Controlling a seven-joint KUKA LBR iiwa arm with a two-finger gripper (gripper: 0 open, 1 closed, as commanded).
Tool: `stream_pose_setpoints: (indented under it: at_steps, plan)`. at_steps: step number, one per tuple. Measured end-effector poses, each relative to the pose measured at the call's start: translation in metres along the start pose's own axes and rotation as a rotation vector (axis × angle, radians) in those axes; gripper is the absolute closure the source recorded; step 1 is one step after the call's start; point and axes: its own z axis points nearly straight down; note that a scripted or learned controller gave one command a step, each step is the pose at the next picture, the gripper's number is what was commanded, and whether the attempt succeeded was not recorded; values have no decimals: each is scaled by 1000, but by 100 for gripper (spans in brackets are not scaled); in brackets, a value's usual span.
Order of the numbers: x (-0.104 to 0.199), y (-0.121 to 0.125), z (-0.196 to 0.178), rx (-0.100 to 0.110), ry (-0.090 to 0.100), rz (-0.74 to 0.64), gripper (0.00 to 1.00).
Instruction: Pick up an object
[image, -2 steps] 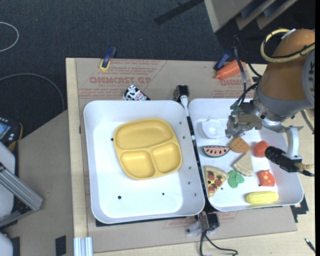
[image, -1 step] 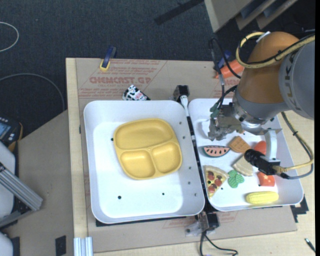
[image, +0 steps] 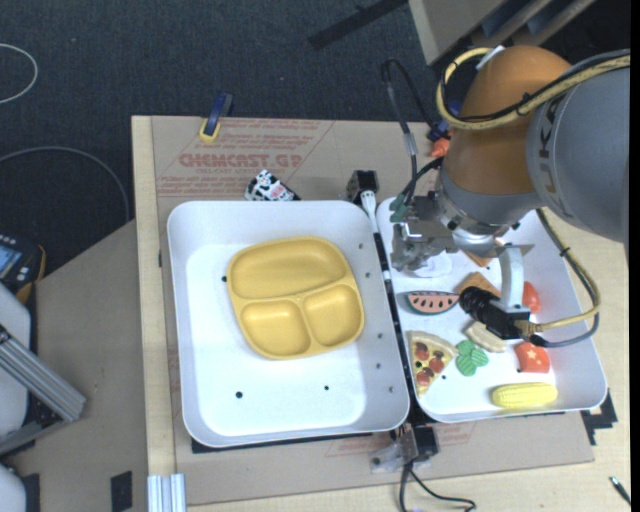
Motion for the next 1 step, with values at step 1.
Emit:
stream_pose_setpoints:
  at_steps: [1]
  plan:
    - [-6, -2, 0, 3, -1, 6, 100]
